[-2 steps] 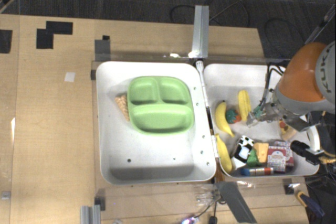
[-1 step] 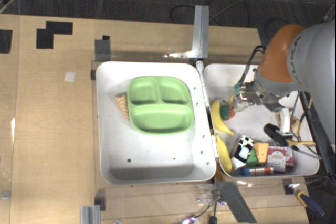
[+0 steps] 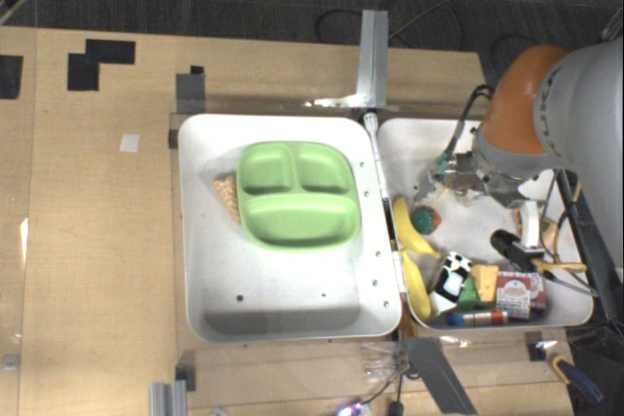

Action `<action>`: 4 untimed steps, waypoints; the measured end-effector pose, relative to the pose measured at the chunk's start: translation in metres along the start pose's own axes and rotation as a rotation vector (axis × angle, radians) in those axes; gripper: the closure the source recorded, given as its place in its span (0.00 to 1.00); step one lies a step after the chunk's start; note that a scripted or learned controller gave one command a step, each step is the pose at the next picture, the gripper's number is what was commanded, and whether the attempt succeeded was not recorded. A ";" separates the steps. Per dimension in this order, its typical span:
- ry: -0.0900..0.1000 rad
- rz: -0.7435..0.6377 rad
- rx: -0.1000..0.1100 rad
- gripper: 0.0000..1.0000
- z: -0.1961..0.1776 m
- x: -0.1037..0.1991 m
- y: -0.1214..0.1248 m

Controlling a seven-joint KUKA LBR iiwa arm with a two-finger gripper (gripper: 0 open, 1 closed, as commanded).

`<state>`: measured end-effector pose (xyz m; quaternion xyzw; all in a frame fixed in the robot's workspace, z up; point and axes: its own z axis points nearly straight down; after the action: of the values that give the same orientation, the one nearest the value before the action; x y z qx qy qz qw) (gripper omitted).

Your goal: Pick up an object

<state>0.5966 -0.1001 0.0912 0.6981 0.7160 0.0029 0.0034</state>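
Note:
My gripper hangs over the upper left part of the right bin, on the grey arm with its orange band. Just below it lies a small green and red ball, apart from the gripper. A yellow banana runs along the bin's left wall. At the bin's front edge sit a black and white toy, a green block, a yellow-green block, a red box and a red and blue marker.
The left bin holds a green divided plate with a tan waffle-like piece at its left side. A metal post stands behind the wall between the bins.

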 end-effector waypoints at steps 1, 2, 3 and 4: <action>0.001 -0.052 -0.003 0.00 0.002 -0.017 0.022; 0.003 -0.060 -0.005 1.00 -0.008 -0.014 0.024; -0.001 -0.046 -0.003 1.00 0.003 0.002 0.052; -0.002 -0.045 -0.004 0.00 0.003 0.001 0.052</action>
<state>0.6484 -0.0982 0.0890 0.6817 0.7316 0.0035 0.0056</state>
